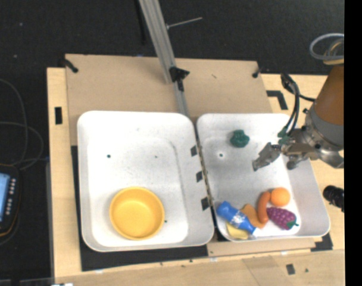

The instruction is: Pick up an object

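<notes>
Camera view, and off we go from the left: a yellow bowl (137, 212) sits alone near the front edge of the left bin (103, 136). Over in the right bin (219, 130), a small green piece (239, 139) rests near the back. The toys crowd the front corner, a blue bottle (234, 214), orange carrot (262, 206), an orange (280, 196) and purple grapes (281, 217) all touching. Gripper (276, 155) hangs above bare floor, jaws spread, pinching nothing. The risk? Dropping into that packed cluster, the jaws could straddle two toys or nudge them against the wall and close on air.
</notes>
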`<state>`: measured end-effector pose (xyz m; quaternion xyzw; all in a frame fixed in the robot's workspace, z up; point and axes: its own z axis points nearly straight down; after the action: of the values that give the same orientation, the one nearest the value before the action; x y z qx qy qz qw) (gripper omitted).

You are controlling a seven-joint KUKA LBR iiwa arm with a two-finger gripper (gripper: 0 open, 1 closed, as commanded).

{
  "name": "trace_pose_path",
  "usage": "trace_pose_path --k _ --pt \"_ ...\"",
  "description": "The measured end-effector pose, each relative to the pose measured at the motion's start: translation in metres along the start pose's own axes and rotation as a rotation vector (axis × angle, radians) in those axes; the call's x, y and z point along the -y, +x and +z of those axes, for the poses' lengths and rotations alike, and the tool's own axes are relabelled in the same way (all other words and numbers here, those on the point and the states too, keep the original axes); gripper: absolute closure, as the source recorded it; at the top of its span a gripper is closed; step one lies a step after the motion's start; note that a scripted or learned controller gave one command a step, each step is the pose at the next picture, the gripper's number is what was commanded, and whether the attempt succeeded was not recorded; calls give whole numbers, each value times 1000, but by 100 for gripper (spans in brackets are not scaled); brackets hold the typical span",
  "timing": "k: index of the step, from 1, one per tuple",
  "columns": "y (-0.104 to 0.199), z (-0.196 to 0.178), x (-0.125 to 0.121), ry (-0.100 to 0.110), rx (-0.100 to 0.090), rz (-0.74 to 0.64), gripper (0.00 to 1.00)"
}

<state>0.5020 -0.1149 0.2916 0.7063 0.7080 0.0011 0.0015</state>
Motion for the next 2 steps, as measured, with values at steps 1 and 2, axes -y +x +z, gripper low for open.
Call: trace_pose_path --k 1,2 --pt "0 0 0 0 0 2 0" --pt "5 44 3 5 1 3 0"
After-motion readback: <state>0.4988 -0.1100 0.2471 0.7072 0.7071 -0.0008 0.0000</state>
